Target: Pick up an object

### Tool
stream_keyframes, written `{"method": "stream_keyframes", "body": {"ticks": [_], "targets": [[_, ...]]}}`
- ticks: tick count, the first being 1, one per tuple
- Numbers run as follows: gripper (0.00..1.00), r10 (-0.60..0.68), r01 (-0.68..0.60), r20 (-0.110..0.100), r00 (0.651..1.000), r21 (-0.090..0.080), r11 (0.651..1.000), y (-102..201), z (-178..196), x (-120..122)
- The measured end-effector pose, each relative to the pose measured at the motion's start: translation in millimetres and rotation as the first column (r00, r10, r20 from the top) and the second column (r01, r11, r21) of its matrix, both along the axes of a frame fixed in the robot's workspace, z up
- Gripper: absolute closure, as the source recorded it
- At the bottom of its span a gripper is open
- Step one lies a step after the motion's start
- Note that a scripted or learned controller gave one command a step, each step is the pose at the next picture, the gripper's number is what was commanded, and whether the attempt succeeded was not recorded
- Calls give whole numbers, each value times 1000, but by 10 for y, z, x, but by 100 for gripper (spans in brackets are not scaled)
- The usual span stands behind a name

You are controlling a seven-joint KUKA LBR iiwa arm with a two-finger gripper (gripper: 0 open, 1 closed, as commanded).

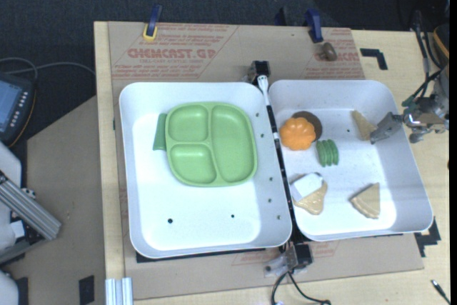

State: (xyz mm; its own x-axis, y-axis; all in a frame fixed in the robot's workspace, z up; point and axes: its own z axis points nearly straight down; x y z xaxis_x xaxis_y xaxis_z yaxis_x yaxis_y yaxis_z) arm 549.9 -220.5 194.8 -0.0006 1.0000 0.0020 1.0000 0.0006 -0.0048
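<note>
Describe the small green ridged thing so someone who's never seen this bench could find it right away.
Start at the right-hand white bin, the one without the green divided plate. Near its left wall sits an orange pumpkin-shaped toy; the green ridged piece lies just below and to the right of it. It is the only green thing in that bin: its neighbours are orange, brown, tan or white.
</note>
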Motion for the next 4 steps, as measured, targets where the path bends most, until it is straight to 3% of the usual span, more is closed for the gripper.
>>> {"method": "stream_keyframes", "body": {"ticks": [2, 3, 4], "targets": [[0, 3, -3, 0, 1000, 7, 1000, 60, -1124, -28], [100, 1, -1, 4, 1000, 1, 1000, 37, -996, -24], [100, 0, 0, 10, 1000, -5, 1000, 6, -564, -9]]}}
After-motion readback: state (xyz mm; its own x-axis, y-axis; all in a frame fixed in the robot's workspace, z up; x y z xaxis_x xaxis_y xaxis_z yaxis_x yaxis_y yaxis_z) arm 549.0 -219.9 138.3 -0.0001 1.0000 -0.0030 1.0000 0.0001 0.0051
